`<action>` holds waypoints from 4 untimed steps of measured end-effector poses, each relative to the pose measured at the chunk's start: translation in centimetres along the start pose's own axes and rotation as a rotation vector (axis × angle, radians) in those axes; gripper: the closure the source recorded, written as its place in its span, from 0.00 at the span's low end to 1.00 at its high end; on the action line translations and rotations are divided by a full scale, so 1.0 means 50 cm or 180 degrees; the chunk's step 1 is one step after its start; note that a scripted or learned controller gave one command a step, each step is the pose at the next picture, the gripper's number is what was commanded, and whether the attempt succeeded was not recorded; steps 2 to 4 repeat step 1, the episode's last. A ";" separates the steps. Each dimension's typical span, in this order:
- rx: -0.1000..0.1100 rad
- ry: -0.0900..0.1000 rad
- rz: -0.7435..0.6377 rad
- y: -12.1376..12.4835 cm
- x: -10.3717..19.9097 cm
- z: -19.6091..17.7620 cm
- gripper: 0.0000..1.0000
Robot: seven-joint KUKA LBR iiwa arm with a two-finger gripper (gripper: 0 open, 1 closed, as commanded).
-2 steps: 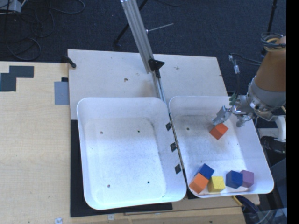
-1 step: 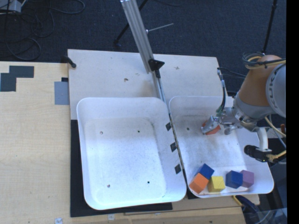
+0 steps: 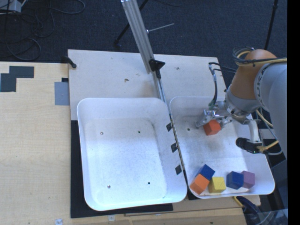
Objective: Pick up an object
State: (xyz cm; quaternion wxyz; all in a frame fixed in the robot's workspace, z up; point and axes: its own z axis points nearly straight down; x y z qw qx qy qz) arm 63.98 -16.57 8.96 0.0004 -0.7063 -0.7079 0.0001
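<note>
You had a slanted aluminium rail [image 3: 139, 34] rising behind the bins, black cables [image 3: 28, 41] strewn on dark carpet, and grey patches [image 3: 61, 93] on the wooden bench [image 3: 33, 153].

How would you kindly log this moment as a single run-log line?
gripper: over right bin | red-orange block: between fingers | five blocks: near edge | left bin
</note>
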 end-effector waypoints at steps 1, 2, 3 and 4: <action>0.0013 0.0000 -0.0010 -0.003 0.000 -0.020 1.00; 0.0013 0.0000 -0.0010 -0.003 0.000 -0.020 1.00; 0.0013 0.0000 -0.0010 -0.003 0.000 -0.020 1.00; 0.0013 0.0000 -0.0010 -0.003 0.000 -0.020 1.00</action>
